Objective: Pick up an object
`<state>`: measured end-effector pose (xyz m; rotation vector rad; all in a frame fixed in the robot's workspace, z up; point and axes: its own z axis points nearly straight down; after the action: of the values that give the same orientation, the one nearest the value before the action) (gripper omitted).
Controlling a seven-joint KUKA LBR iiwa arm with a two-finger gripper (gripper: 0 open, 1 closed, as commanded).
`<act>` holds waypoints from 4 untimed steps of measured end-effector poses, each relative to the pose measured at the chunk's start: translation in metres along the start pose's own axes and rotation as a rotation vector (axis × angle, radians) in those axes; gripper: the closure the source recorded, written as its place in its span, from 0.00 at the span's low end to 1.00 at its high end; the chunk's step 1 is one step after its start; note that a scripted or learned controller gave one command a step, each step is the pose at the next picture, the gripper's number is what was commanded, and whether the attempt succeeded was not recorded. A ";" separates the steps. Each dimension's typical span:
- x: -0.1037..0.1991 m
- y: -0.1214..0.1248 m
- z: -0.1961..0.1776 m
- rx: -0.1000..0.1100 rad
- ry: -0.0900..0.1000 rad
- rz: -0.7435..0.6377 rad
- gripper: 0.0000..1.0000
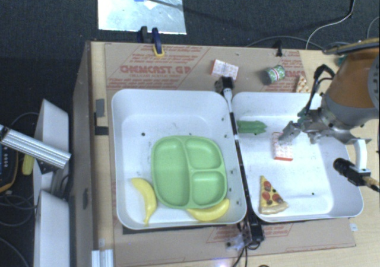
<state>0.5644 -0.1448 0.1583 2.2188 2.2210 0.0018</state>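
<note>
The claw (289, 134) hangs in the right bin (341, 203), just above a small red-and-white packet (282, 149); whether it is apart or together I cannot tell. Best to drop straight down, centred over the packet, and clamp across its short sides before lifting.

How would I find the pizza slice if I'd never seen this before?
Look in the right bin, the one the robot arm reaches over. In its front left corner lies the pizza slice, an orange-yellow triangle with red dots, unlike the green piece and the white-and-red packet farther back.
</note>
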 end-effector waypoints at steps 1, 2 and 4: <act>0.035 0.011 0.032 0.001 0.001 -0.003 0.00; -0.017 -0.010 0.074 0.002 -0.001 0.001 0.00; 0.002 0.018 0.036 0.001 0.002 -0.003 0.00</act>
<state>0.5823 -0.1431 0.1220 2.2167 2.2256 0.0025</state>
